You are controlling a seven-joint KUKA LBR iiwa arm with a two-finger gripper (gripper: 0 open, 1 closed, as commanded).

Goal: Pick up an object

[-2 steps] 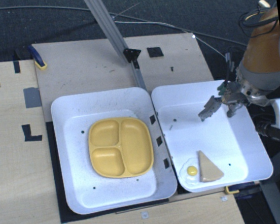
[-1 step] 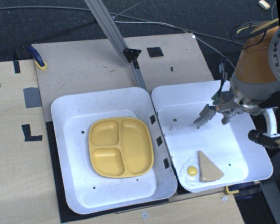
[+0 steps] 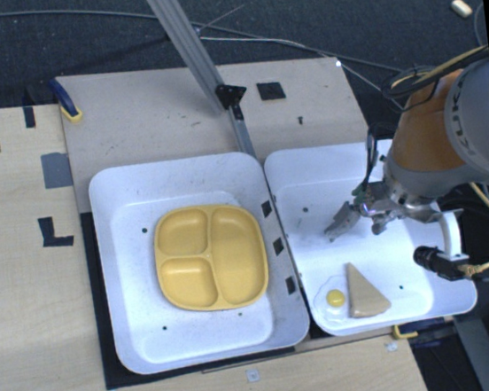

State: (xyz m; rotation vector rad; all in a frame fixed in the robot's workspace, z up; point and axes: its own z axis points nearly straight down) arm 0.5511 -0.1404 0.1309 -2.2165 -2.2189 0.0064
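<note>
The grey arm (image 3: 459,130), orange band above its wrist, rises highest over the bench as it reaches in from the right above the right-hand white bin (image 3: 312,168). Its gripper (image 3: 356,224) hangs over the middle of that bin with the two fingers (image 3: 339,220) spread apart and nothing between them; one finger slants down toward the bin's left side, and whether its tip touches the floor cannot be told from here.

The candidates for picking lie toward the bin's front edge, apart from the gripper. A tan wedge (image 3: 364,292) lies flat with its point toward the gripper, and just beside it on the left is a small yellow round piece (image 3: 335,297). The two are close, possibly touching.

The left-hand white bin (image 3: 113,252) holds a yellow plate (image 3: 211,257) divided into three compartments, lying flat near the bin's centre, well apart from the gripper.

A slim metal pole (image 3: 192,45) runs down from the top of the scene to the gap between the two bins at their far end. A blue-and-yellow clamp (image 3: 67,101) grips the far left corner of the bench board. Thin cables (image 3: 296,45) trail across the dark floor beyond, and black tape marks (image 3: 53,231) dot the wooden surface on the left.
</note>
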